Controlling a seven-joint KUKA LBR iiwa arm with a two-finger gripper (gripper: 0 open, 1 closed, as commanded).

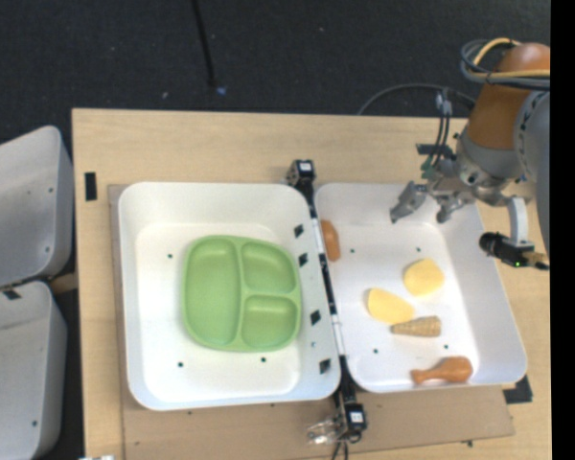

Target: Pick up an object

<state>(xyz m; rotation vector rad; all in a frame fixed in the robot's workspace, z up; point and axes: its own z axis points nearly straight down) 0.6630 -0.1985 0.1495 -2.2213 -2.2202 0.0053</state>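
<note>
My gripper [426, 209] hangs over the far right part of the right bin [489, 300], its two fingers spread open with nothing between them. Below it in that bin lie a round yellow piece [424, 277], a yellow wedge [389, 306], a tan cone-like piece [417, 328] and an orange drumstick-shaped piece [444, 372]. An orange sausage-shaped piece [331, 241] rests against the bin's left wall. The gripper is above and behind all of them, touching none.
The left bin [153, 353] holds a green divided plate [241, 292]. A black divider with clips [321, 286] runs between the bins. Cables loop behind the arm at the back right. Bare wooden bench [220, 147] surrounds the bins.
</note>
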